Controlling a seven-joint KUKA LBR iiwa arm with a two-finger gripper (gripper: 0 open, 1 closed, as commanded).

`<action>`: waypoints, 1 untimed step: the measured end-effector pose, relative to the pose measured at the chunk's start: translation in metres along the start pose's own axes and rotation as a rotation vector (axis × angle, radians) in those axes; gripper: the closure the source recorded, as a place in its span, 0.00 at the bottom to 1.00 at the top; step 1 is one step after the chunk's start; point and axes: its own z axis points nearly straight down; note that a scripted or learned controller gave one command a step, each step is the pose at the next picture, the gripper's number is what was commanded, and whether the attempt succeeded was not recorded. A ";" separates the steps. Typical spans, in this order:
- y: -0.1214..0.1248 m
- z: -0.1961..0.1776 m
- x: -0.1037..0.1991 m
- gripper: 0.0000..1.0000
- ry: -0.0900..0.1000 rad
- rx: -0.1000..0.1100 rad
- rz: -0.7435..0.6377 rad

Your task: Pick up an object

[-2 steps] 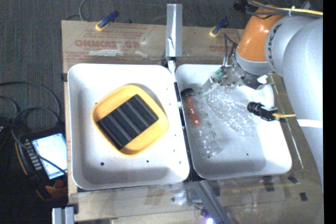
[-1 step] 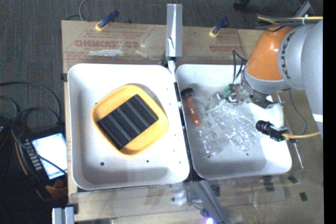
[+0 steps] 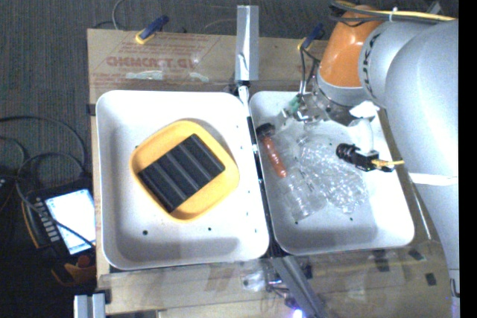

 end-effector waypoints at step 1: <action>-0.074 -0.034 -0.026 0.00 0.006 0.014 -0.016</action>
